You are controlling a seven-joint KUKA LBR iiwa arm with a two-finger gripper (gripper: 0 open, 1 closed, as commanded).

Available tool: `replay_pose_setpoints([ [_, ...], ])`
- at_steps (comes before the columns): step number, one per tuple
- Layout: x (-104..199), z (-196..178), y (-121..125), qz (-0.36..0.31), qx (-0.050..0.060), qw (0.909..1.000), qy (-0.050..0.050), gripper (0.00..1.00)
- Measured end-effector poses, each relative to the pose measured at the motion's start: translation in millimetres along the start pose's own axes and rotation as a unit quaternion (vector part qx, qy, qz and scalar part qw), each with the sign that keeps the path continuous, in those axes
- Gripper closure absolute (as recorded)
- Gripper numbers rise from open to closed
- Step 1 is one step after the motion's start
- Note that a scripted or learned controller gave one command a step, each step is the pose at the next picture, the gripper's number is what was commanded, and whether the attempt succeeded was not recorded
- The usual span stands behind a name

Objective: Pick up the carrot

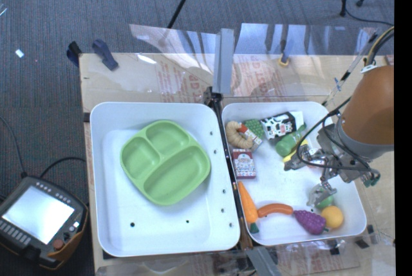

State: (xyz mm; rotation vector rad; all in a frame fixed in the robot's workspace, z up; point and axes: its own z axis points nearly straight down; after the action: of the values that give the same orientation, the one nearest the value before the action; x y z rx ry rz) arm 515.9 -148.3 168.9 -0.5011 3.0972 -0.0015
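Camera view: the carrot (247,204) lies in the right bin (358,204), hard against its left wall near the front corner. It is a small orange cone, thick end toward the far side, tapering nearward to a green stub at its tip. Just to its right, close to or touching the green end, lies a curved orange-red sausage (275,209), and beyond that a purple bunch of grapes (310,221) touching a yellow-orange fruit (333,217). A bit of green shows just above that fruit.

Farther back along the same left wall sits a small red box (243,163), and behind it a pale pretzel-like pastry (237,134) beside another red-and-green packet (252,130). A black-and-white carton (280,125) and a green bottle (291,141) lie toward the far middle of the bin.

The gripper (322,193) hangs over the right part of this bin, above the fruit and well apart from the carrot; whether its jaws are spread or closed cannot be told from this angle. The arm's orange band (370,107) is above it at the right.

The left bin (103,204) holds a green divided plate (166,161).
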Motion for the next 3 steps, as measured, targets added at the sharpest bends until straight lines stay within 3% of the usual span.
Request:
replay_pose_setpoints([
  [1, 31, -70, -58, -0.138, -0.001, 0.9904, 0.001, 0.00],
  [2, -30, -1, -74, -0.140, -0.006, 0.9901, 0.003, 0.00],
  [3, -94, 65, -90, -0.059, 0.001, 0.9982, -0.004, 0.00],
])
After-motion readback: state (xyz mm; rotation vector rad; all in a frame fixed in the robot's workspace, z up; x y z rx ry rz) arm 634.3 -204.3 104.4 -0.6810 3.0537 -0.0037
